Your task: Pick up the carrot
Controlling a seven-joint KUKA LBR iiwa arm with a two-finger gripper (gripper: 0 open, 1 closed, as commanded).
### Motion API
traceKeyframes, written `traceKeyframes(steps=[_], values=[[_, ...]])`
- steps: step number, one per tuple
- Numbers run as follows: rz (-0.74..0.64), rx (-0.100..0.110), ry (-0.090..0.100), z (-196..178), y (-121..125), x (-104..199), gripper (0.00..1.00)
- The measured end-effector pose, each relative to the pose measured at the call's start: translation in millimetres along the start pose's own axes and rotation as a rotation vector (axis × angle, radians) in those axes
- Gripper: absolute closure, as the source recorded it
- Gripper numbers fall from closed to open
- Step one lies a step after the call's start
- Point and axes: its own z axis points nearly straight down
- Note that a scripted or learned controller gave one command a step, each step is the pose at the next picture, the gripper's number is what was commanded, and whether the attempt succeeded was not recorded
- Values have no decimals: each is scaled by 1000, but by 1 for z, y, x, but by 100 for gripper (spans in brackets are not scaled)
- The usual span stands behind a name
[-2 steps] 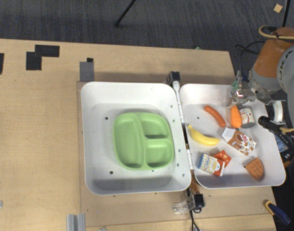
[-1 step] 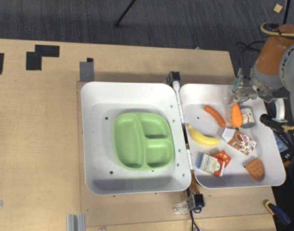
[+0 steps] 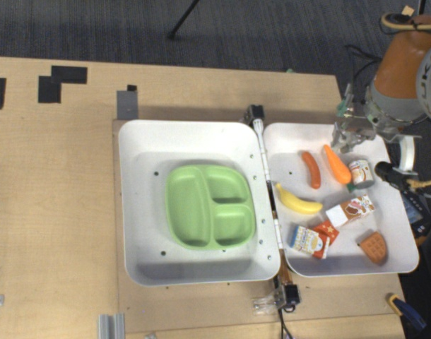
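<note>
The carrot (image 3: pixel 337 164) is orange and lies slantwise in the upper part of the right bin (image 3: pixel 396 260), between a hot dog and a small can. My gripper (image 3: pixel 346 137) hangs just above the carrot's upper end, near the bin's far rim, with the arm's orange band behind it at the right. Its fingers look slightly apart with nothing between them, and the carrot rests on the bin floor.
The right bin also holds a red hot dog (image 3: pixel 312 169), a banana (image 3: pixel 298 202), a small can (image 3: pixel 359 172), two little cartons (image 3: pixel 313 239) (image 3: pixel 351 210) and a waffle-like biscuit (image 3: pixel 374 247). The left bin (image 3: pixel 141 161) holds a green divided plate (image 3: pixel 210 205).
</note>
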Motion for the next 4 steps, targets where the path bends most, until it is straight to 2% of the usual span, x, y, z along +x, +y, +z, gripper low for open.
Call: traceKeyframes(steps=[1, 2, 3, 4], values=[[0, 1, 0, 1, 0, 0, 0], [-192, 0, -1, 78, 4, -24, 0], [-194, -3, -1, 68, 6, -24, 100], [-194, -3, -1, 68, 5, -24, 0]])
